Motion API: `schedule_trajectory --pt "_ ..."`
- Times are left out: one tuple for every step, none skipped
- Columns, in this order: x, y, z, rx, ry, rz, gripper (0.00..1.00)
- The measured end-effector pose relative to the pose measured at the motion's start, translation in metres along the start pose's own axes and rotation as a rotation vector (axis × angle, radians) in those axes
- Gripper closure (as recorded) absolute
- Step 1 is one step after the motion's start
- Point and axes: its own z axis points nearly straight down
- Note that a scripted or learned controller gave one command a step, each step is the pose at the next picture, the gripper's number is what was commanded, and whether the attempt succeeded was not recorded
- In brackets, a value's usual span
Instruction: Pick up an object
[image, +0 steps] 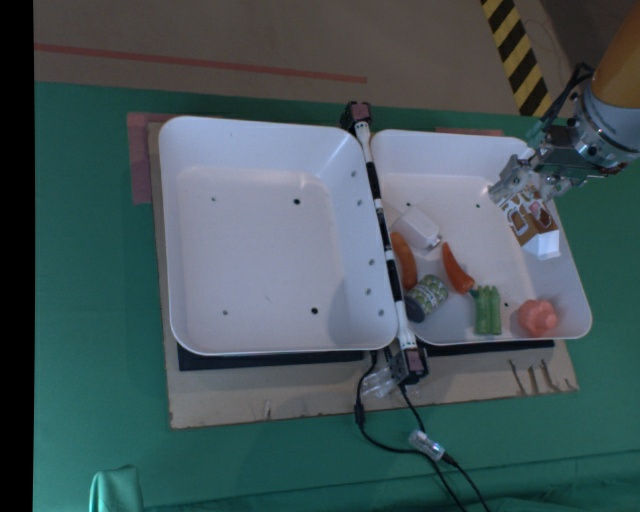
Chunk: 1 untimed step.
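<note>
Objects for your pick all sit in the right bin (470, 160), none in the left bin (200, 140). Your pincer (522, 190) hangs over the right bin's far right part, by its right wall. You can't tell from this view whether it's open or closed; metal parts blur together. Nothing can be seen gripped in it.

Rel. to the pincer:
- brown-and-white carton (528, 222): just below it toward you, right at the tip; touching or not, can't tell. A white block end (545, 245) sticks out on its near side, prob. part of the same carton.
- white box (419, 228): well to the left, slightly nearer you, tilted.
- orange carrot (404, 258): left and nearer, beside the strip between the bins, just past the white box.
- small orange-red pepper (456, 268): left and nearer, between carrot and the green item.
- round can w/ green label (427, 297): further toward you and left, lying on its side, near the carrot's end.
- green vegetable (487, 309): toward you, slightly left, near the front wall.
- pink-orange lump (537, 317): almost straight toward you, in the bin's near right corner, well apart from the pincer.

Arm (615, 90) comes in from upper right, orange band above the wrist. Cables (420, 440) trail on the green mat (90, 300) in front of the bins.
</note>
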Motion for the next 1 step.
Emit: schedule_trajectory --pt "0.0496 0.0072 -0.0275 -0.001 0.002 0.000 1.00"
